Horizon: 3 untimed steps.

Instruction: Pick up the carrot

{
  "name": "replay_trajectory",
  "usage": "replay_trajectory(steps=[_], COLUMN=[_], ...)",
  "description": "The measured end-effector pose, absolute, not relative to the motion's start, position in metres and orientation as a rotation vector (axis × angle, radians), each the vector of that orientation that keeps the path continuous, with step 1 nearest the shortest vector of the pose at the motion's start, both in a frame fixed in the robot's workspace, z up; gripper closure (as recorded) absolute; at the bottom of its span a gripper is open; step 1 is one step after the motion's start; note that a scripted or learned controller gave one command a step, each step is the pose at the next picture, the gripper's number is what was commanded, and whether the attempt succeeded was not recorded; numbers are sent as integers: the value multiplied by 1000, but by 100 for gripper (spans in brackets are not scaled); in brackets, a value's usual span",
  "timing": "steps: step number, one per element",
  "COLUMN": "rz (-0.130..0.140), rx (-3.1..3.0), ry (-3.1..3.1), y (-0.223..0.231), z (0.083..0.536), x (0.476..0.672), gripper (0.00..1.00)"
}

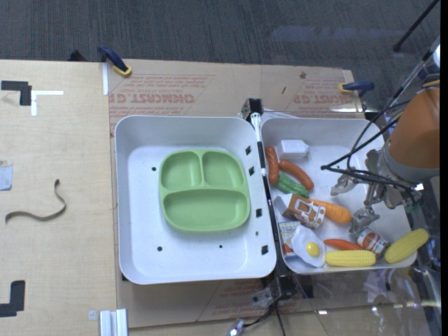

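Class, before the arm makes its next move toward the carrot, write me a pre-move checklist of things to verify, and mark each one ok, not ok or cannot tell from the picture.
1. Carrot located in the right bin, near its middle: ok.
2. Carrot's top free to grasp: ok, though its left end touches the small box.
3. Gripper over the right bin: ok.
4. Gripper lined up above the carrot: not ok; it sits to the carrot's right.
5. Gripper free of any object: cannot tell.
6. Neighbours clear of the descent: not ok; a red pepper and a can lie close.
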State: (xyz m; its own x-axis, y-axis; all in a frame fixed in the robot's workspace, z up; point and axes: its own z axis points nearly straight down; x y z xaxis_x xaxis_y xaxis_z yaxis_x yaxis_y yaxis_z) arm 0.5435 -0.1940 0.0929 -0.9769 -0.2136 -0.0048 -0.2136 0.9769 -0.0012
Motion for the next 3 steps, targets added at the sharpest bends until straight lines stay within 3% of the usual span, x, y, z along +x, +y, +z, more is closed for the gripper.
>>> replay_trajectory(steps=[1, 3], rz=[0, -19], rx=[-375, -566], ry=[3115, 3058], y=[-169, -110], z=[92, 98], x=[503, 494], gripper=[0, 0])
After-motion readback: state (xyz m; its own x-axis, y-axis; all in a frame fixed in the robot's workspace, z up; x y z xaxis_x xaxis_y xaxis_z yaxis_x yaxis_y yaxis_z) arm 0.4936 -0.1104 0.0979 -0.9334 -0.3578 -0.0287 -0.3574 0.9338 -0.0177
